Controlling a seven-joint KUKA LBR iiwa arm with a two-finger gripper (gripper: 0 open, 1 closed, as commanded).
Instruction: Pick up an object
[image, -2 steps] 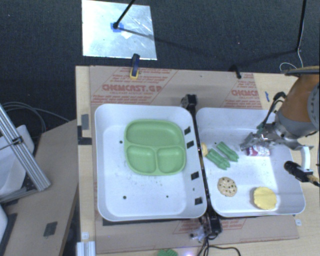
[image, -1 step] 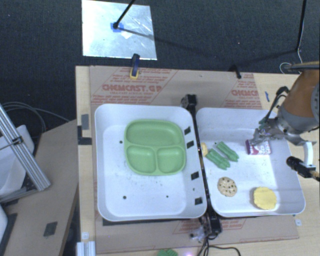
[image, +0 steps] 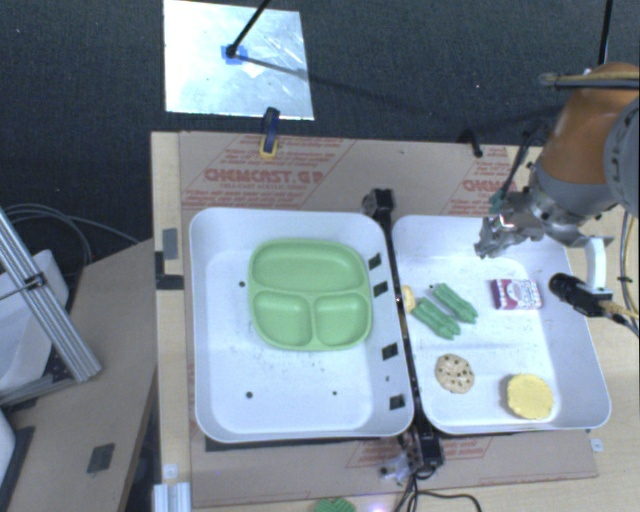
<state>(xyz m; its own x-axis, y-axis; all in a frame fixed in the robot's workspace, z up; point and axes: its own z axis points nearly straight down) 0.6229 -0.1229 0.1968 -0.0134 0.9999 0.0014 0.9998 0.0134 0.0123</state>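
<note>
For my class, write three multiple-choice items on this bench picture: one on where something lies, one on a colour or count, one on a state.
1. Where does the green divided plate lie?
A. In the left bin
B. In the right bin
C. On the cardboard behind the bins

2. How many compartments does the green plate have?
A. Two
B. Three
C. Five

3. How does the gripper stand to the red and white packet?
A. It grips the packet
B. It is above the right bin's far part, apart from the packet
C. It presses on the cookie

Answers:
1. A, the plate sits in the middle of the left bin.
2. B, one wide section at the back and two smaller ones in front.
3. B, the packet lies flat on the bin floor nearer the camera, with white floor between it and the gripper.
</note>
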